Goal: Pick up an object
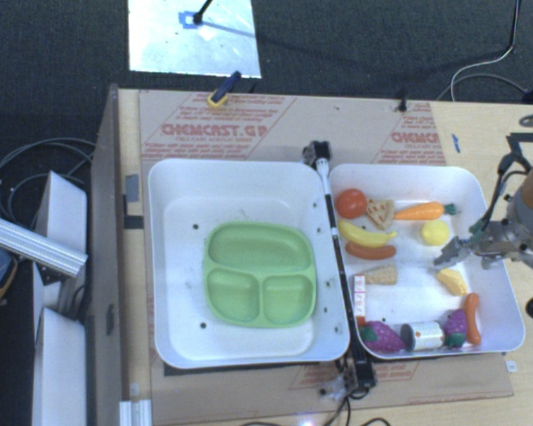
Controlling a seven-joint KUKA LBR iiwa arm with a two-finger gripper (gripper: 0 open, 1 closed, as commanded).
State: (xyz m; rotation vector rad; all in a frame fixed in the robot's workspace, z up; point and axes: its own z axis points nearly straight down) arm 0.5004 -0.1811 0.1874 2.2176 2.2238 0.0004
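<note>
End effector over right bin, grip state unclear, yellow wedge just below, lemon nr.

Two bins side by side on counter. Left bin: plate in the middle. Right bin: tomato at far left corner, cracker just right of it, carrot further right. Banana in front of tomato, sausage just in front of banana. Lemon in front of carrot. Grapes and can along near wall, can right of grapes. Pincer over bin's right side, right of lemon.
</note>
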